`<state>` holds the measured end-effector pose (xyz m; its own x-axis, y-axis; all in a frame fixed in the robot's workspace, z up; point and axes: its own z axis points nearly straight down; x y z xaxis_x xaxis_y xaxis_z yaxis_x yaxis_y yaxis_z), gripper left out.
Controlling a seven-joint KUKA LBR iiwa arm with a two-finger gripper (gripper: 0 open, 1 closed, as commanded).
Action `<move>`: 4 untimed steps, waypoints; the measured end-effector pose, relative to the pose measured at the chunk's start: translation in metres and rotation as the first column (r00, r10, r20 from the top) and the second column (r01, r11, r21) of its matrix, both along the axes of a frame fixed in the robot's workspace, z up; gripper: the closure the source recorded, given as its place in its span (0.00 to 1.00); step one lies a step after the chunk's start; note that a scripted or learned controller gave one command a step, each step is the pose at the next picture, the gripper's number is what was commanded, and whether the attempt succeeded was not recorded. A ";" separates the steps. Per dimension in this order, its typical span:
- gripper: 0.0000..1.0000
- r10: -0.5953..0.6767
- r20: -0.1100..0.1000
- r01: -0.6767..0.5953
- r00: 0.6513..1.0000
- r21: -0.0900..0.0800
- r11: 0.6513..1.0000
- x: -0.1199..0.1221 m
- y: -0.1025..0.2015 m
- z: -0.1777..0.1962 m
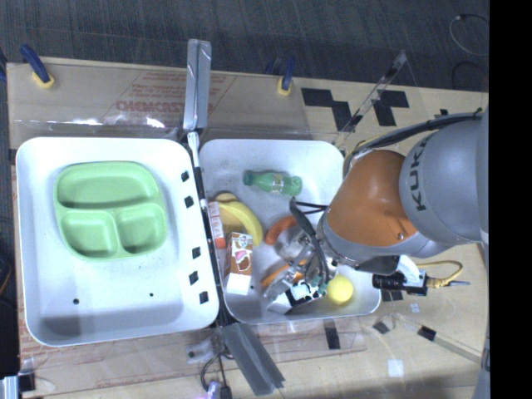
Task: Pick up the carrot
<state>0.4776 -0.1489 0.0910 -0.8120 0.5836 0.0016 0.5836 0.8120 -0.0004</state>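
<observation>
We read "KUKA" in black letters running vertically on the grey arm (445, 173). Faint red printing marks the cardboard (158, 98) behind the bins, too blurred to read. Small carton's (240, 254) label unreadable.

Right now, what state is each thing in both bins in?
Green divided tray: flat in the left bin, holding nothing.
Green bottle: lying on its side, right bin.
Banana: lying flat.
Small carton: lying down.
Carrot: lying, partly hidden.
Lemon: resting near the gripper.
</observation>
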 end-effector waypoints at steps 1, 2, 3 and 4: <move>1.00 0.004 0.001 -0.004 1.000 0.000 1.000 0.001 0.000 0.010; 1.00 -0.027 0.004 0.027 1.000 -0.001 1.000 0.005 0.101 0.137; 0.00 -0.027 0.003 0.027 1.000 -0.001 1.000 0.005 0.101 0.137; 0.00 -0.169 -0.002 0.169 0.986 -0.001 0.986 -0.002 0.049 0.050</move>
<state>0.4758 -0.0995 0.1415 -0.7016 0.7126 0.0029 0.7126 0.7016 -0.0025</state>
